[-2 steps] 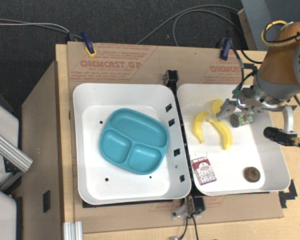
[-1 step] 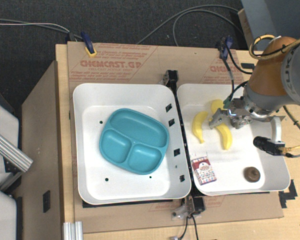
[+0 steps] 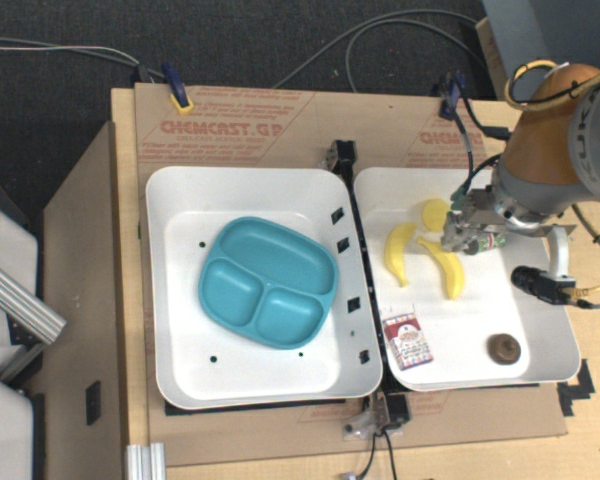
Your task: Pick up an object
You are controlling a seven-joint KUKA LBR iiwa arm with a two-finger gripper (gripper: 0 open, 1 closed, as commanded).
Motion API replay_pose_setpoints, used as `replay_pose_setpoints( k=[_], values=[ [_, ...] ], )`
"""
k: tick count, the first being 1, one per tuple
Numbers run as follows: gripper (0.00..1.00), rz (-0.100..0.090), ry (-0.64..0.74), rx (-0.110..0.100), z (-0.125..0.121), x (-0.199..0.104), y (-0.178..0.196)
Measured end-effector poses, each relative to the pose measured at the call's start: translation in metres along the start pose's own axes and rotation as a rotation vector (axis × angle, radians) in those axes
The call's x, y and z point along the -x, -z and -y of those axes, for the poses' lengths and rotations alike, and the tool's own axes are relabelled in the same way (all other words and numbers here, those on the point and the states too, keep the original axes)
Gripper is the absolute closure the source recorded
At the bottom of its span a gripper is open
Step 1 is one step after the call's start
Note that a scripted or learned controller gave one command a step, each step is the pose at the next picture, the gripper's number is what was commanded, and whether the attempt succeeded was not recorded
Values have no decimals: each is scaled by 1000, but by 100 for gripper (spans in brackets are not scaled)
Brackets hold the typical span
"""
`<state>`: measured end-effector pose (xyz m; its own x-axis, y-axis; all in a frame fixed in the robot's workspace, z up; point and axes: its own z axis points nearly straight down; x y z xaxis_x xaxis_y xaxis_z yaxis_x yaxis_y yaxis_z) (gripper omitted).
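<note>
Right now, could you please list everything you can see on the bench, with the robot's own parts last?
Bins: two, white, side by side on the bench.
Divided plate: one, teal, middle of the left bin.
Bananas: two, yellow, upper middle of the right bin.
Round yellow piece: one, beside the pincer; identity unclear.
Small carton: one, red and white, right bin's lower left.
Round object: one, brown, right bin's lower right.
Clamps: two, blue and yellow, board's top edge.
Arm: one, grey and orange, from the right.
Pincer: one, over the bananas.

Even, bright overhead light washes the two white bins nearly to glare, while the dark floor stays dim. Shadows are soft and short. Focus is slightly soft throughout, with mild graininess.
</note>
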<state>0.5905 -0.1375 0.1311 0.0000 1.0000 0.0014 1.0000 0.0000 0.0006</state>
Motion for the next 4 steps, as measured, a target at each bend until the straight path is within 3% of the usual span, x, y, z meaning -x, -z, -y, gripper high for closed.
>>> replay_pose_setpoints(
  k=[1, 2, 4],
  values=[
    [100, 3, 2, 7, -4, -4, 64],
    [100, 2, 2, 4, -5, -5, 91],
    [100, -1, 7, 1, -6, -117, 95]
  ],
)
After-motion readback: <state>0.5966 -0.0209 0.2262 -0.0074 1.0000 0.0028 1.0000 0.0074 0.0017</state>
